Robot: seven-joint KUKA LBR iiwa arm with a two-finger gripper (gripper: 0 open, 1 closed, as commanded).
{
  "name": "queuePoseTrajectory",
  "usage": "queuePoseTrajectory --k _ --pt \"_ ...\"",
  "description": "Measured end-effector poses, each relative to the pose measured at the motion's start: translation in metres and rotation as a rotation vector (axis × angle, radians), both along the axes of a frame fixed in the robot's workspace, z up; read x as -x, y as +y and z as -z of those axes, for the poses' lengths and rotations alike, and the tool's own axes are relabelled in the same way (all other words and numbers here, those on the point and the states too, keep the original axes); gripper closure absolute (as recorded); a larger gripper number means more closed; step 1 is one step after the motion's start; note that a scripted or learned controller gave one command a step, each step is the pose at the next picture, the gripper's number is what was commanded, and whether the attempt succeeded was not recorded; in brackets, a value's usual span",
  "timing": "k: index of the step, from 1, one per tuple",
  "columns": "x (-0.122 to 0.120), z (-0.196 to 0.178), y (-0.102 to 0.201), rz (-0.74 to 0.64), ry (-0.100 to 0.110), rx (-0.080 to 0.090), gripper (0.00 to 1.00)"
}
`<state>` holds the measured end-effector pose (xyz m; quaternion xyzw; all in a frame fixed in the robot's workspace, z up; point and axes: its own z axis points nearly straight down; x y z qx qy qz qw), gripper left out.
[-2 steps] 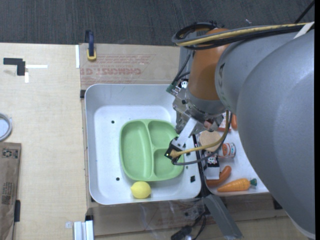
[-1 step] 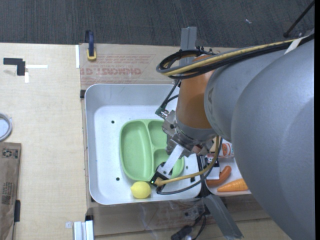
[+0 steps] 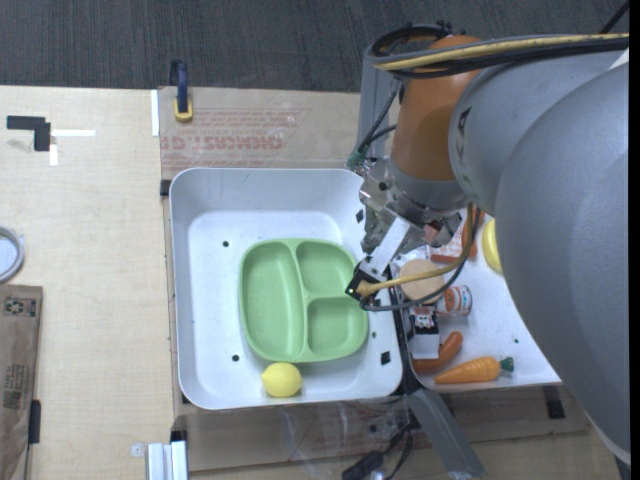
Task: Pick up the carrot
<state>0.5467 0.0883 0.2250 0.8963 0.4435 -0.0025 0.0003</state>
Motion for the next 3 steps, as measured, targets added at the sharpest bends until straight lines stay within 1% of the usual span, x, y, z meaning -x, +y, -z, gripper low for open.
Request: queuePoseTrajectory --k 1,2,3 --pt "0.051 0.001 -0.025 -0.371 0.002 -0.003 1.0" --pt "0.069 0.0 0.064 -0.425 0.001 -0.002 1.0" --pt "0.019 -0.033 0.019 0.153 0.0 0.001 1.0"
